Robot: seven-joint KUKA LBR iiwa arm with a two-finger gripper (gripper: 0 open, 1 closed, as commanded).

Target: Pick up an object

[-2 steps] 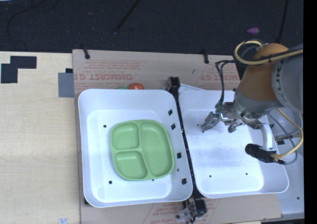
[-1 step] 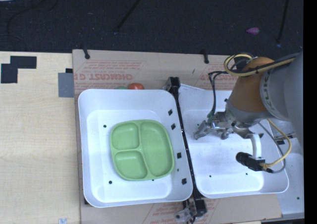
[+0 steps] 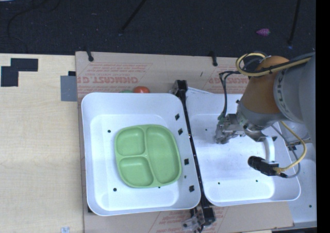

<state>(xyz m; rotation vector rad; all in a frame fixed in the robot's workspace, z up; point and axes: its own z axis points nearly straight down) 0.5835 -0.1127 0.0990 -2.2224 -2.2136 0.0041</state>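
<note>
Tool [image 3: 223, 135] is low over the right bin [image 3: 242, 190], near that bin's back-left part, just right of the black divider clips [image 3: 186, 144] where the two bins meet; the grey arm [image 3: 296, 93] with its orange band [image 3: 265, 87] comes in from the right side of the right bin and covers its back-right corner. Can't tell if the tool is parted or closed, too small and dark, and nothing can be made out between its tips. Right bin floor around the tool looks bare white; a dark cable end [image 3: 263, 165] hangs from the arm over the bin's right half, part of the rig, not a pick target. Only clear candidate object is the green divided plate [image 3: 147, 154], lying flat in the middle of the left bin [image 3: 98, 123], well apart from the tool, across the divider. A small red thing [image 3: 141, 90] sits on the cardboard just behind the left bin's back rim, outside it. Step, as I read it: approach/descent phase, no grasp made, task not far along. Next move likely calls for moving the tool left across the divider to the plate and taking it by a rim or a partition ridge, since it lies flat and is broad; a shallow rim could slip.
</note>
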